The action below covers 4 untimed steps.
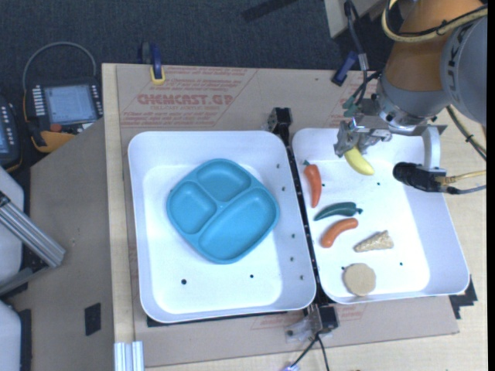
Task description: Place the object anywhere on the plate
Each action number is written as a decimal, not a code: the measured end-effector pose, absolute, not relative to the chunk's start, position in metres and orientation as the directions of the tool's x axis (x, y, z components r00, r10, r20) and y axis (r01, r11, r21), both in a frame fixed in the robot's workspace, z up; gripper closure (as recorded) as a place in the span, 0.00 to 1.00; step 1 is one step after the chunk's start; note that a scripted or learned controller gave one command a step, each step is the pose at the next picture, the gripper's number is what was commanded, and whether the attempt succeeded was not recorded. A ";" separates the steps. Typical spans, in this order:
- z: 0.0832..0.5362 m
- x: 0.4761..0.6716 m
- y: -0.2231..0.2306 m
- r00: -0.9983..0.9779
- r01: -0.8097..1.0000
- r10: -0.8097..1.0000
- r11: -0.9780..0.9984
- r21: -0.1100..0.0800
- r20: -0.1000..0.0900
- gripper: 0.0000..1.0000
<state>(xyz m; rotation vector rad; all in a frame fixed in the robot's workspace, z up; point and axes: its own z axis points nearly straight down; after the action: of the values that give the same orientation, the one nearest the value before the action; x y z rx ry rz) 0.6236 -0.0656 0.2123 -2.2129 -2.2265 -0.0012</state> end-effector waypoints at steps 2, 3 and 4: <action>0.214 0.590 0.044 -0.005 1.000 1.000 0.005 -0.004 0.003 1.00; 0.224 0.576 0.106 -0.007 1.000 1.000 0.007 0.000 0.004 1.00; 0.234 0.560 0.164 -0.007 1.000 1.000 0.007 0.000 0.004 1.00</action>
<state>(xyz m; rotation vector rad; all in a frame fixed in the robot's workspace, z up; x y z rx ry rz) 0.5601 0.1640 0.2335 -2.2116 -2.2282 -0.0043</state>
